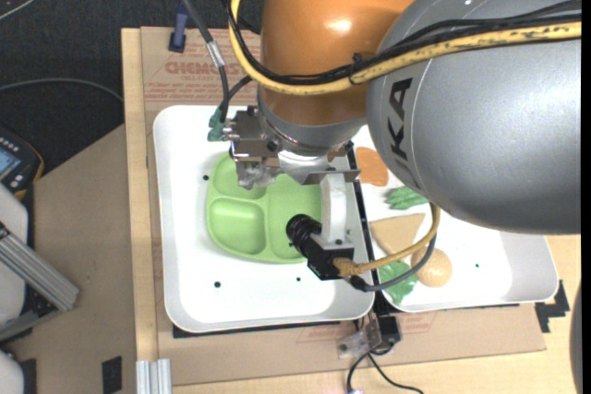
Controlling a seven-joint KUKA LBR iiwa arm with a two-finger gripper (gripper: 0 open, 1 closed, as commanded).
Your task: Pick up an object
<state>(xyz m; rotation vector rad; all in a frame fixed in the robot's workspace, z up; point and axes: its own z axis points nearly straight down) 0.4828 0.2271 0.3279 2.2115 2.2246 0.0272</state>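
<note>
I see my grey arm (480,97) reaching in from the right, its orange band (337,23) bent steeply downward, the wrist (295,152) pointing straight down below it.

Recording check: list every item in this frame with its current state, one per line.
Arm: reaching over both bins, hiding the gripper.
Green divided tray: lying flat in the left bin, partly under the arm.
Orange piece: in the right bin, partly hidden.
Tan wedge: lying flat, right bin.
Tan round piece: right bin, beside the wedge.
</note>
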